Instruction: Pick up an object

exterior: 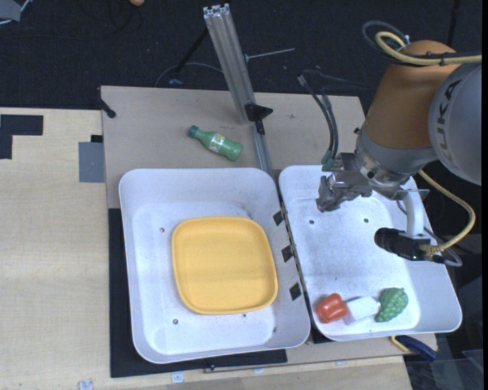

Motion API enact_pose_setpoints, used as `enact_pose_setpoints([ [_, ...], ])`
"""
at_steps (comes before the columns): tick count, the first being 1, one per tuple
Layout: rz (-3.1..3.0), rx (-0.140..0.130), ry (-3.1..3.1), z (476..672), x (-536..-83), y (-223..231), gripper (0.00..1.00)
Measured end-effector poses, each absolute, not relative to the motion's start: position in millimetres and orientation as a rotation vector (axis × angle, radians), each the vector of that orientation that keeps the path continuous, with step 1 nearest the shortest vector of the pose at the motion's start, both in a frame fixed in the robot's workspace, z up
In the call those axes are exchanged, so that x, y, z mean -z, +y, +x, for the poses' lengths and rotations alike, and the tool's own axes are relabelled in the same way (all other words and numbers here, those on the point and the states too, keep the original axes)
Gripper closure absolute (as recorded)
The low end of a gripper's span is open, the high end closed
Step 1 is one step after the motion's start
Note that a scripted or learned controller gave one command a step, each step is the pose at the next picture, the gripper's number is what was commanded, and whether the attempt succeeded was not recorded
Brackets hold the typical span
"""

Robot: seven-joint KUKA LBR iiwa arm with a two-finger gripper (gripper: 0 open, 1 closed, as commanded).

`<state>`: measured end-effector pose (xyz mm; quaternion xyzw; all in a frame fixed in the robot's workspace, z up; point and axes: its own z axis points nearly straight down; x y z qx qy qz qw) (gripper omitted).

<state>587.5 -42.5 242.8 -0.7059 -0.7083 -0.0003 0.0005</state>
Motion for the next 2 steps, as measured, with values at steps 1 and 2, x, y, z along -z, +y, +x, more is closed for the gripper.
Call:
enact_pose_setpoints([
  [1, -2.217, 0.000, -2.224, 585.7, -231.7, 6.6, 1.00],
  [2, -2.218, 0.000, -2.224, 585.2, -235.4, 51.0, 1.00],
])
